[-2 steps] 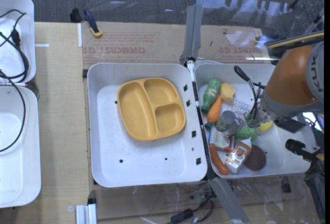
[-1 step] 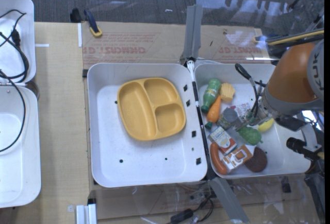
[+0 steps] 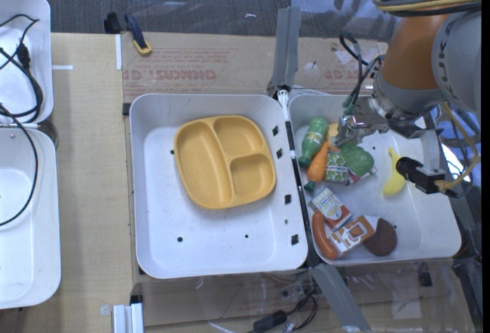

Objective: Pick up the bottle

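While the green bottle [image 3: 313,139] lies ungrasped in the right bin [image 3: 429,243], just left of my claw [image 3: 346,130], pickup remains undone; whether my claw is open I cannot tell.

The shallow white plastic left bin [image 3: 153,194] holds a mustard-yellow divided plastic plate [image 3: 225,161]. In the shallow white plastic right bin [image 3: 436,228] lie a green plastic bottle with a paler label [image 3: 313,138], an orange toy carrot [image 3: 318,161], a green leafy toy vegetable [image 3: 357,159], a yellow toy banana [image 3: 394,174], a red-orange toy sausage [image 3: 323,239], a dark brown rounded toy [image 3: 382,237] and small cartons printed in white, green and orange [image 3: 328,205]. The robot arm [image 3: 429,40] is grey with an orange band. The bench [image 3: 84,171] is tan.
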Available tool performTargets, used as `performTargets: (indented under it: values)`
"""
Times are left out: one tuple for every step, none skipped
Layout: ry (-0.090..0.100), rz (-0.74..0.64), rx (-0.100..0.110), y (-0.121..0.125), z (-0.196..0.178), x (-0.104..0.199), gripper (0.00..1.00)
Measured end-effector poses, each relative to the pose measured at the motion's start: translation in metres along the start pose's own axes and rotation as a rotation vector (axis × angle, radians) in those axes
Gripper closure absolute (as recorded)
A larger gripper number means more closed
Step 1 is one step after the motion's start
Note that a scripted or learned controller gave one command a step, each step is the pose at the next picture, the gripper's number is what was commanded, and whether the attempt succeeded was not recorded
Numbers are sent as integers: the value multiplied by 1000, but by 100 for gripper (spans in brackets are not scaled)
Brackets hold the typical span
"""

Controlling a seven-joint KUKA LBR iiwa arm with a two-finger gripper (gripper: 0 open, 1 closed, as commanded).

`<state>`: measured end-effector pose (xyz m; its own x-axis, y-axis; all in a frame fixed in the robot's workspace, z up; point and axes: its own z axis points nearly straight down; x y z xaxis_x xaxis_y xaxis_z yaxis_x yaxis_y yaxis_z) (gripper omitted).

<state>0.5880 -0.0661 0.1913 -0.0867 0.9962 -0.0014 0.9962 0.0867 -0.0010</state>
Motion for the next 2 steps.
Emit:
performTargets:
  values:
    - [-2,-2,3,0,-8,-1,100]
    - [-4,-5,4,0,-17,-1,100]
